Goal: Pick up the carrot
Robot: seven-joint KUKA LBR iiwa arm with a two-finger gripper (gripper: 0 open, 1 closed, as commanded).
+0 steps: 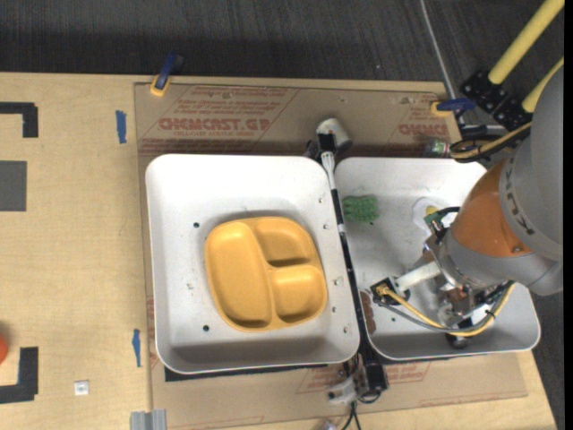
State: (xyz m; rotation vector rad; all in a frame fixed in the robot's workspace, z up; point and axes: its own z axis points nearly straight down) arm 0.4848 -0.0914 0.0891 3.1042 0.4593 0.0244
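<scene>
Camera view, from the left: a small orange-red shape (3,348) sits at the very edge of the bench (72,240), cut off by the frame and too little of it visible to name. Next comes the left bin (170,186), which holds a yellow divided tray (265,270) lying flat near its middle. The right bin (394,173) sits just beside it, their rims touching. In its upper left part lies a small green item (360,209), well apart from the arm. The grey arm (537,231), with its orange band (483,222), reaches down into the lower right part of this bin. The gripper (450,306) is low over the bin floor there, wrapped in yellow and black cables (407,305). Whether it is open or closed cannot be told from this angle, and nothing can be made out in its grasp. Where the carrot lies relative to the gripper cannot be told; the arm covers much of that bin's floor.
</scene>
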